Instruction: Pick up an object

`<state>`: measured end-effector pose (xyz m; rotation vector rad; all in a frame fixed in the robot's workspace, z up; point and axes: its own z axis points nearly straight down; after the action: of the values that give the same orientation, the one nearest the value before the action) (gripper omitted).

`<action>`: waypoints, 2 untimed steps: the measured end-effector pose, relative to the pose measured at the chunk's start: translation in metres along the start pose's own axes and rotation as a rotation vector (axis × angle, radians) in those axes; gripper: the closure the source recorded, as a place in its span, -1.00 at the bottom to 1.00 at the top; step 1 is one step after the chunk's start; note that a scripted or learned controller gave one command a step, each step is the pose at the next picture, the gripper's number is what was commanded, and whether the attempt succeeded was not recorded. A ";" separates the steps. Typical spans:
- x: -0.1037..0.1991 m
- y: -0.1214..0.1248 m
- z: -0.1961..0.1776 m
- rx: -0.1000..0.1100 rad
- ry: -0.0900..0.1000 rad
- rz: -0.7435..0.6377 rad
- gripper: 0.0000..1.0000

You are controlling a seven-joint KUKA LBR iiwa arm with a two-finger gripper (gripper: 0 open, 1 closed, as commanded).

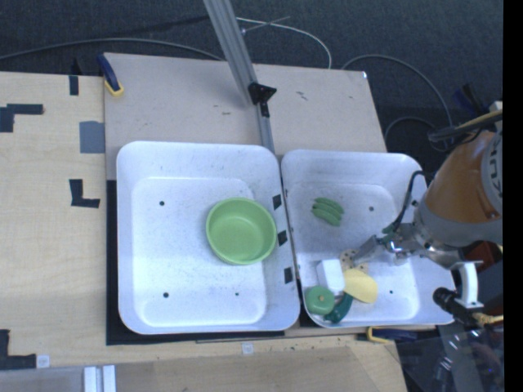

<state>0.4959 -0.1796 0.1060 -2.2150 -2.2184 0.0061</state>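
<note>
- My gripper [353, 260] sits low in the right bin [392, 170], just above the yellow object [362, 286]; whether my fingers are open or closed, I cannot tell.
- Yellow object lies near the bin's front wall, touching a white block [330, 273].
- Green round piece [320, 300] rests at the front-left corner.
- Small green ribbed object [328, 211] lies apart, further back.
- Green bowl [240, 231] stands upright in the left bin [139, 219].

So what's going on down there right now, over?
Gripper low in right bin, above the yellow piece. Nothing seen held. White block and green bits crowd it.
</note>
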 end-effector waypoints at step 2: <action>0.007 -0.001 -0.056 -0.010 -0.003 0.000 1.00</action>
<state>0.4950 -0.1731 0.1621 -2.2206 -2.2249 -0.0018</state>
